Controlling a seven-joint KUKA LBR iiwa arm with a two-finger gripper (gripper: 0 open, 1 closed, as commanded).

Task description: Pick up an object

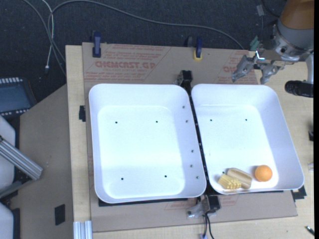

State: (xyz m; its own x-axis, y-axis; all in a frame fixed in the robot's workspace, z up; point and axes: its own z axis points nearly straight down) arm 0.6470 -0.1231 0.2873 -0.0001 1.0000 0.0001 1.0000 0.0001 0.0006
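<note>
From above, the two-finger gripper [253,67] hovers beyond the far rim of the right shallow white plastic bin [279,116], jaws spread wide, holding nothing. A round orange ball [263,173] lies by that bin's near rim, beside a tan cylinder [239,175] and a yellow corn-like piece [229,182]. Picking has seemingly not begun.

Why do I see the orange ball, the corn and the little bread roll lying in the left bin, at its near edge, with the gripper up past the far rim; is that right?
One detail is off: the orange ball, corn and bread roll lie in the right bin, as the camera view shows. They do sit at its near edge, and the gripper is past the far rim.
</note>
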